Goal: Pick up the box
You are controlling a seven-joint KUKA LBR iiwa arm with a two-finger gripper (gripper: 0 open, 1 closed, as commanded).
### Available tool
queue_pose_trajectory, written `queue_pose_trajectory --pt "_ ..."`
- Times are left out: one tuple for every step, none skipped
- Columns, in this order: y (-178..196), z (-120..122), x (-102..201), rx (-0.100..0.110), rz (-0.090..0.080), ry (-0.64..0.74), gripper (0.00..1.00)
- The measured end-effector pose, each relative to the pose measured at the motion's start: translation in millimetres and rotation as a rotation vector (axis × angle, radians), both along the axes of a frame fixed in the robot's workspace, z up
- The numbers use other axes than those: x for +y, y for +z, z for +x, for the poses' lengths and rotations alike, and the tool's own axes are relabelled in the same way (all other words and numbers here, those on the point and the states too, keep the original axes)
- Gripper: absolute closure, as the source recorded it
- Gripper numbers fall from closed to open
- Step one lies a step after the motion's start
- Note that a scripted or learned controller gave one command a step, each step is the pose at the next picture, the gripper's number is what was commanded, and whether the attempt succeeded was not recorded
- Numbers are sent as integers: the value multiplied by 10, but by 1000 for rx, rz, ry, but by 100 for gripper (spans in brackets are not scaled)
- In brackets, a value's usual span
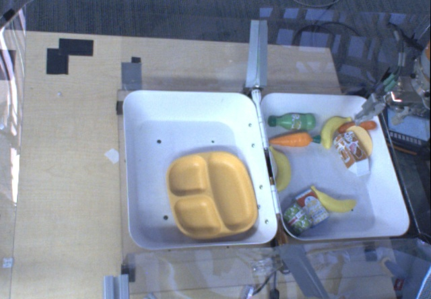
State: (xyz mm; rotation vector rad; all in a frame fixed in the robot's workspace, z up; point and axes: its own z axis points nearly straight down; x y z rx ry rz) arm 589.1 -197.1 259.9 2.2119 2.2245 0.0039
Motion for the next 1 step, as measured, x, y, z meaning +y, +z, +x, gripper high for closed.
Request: queue_pose_trajectory --pt "-58 -536 -86 0 0 -63 0"
